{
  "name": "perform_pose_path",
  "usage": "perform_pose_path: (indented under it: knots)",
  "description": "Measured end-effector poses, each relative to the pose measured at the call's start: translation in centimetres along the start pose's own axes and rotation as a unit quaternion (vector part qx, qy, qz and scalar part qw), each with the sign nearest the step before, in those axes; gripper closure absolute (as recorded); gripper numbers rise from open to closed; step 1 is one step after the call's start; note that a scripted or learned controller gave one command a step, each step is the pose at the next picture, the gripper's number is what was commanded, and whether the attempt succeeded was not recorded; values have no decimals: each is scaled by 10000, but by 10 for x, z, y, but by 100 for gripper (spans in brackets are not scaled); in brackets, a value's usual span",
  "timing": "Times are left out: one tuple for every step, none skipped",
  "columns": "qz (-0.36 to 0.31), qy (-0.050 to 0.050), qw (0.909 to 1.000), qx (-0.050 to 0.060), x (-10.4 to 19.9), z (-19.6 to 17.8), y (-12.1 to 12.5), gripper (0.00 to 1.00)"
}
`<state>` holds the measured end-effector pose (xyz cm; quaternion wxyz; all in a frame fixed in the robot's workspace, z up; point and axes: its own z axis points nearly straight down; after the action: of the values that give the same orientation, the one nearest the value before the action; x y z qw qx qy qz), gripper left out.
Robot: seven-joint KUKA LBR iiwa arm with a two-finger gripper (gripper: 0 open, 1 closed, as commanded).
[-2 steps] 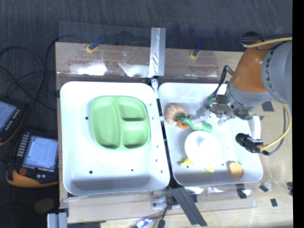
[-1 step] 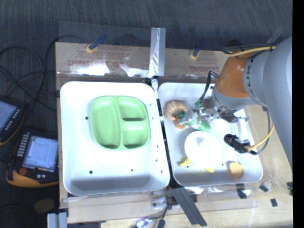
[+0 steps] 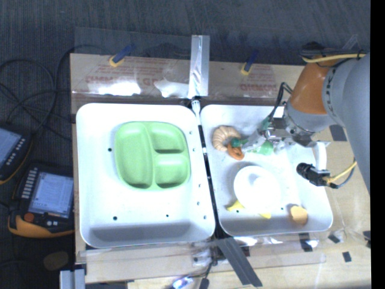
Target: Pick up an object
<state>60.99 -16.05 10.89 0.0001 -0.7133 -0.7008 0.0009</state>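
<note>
In the right bin lie a tan croissant-shaped toy, an orange piece with a green stem, a white round bowl, a yellow piece and a small orange-tan object. My gripper reaches in from the right and hangs low over the upper middle of this bin, just right of the croissant and the green stem. Something pale green and clear sits at its tip. Its wrist hides what lies beneath.
The left bin holds a green divided tray. A metal post stands at the back between the bins. The arm's grey body and orange band overhang the right bin's far right corner. Cables and a tablet lie left of the bench.
</note>
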Motion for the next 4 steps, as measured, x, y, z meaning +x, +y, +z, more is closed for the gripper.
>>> perform_pose_path:
  knots:
    - [32,-12,10000,-57,-6,17,25,0]
    - [1187,1,9929,-80,-12,17,9,0]
    - [1179,-6,9930,-60,-12,8,8,100]
    - [1372,-2,9905,4,48,-97,-5,100]
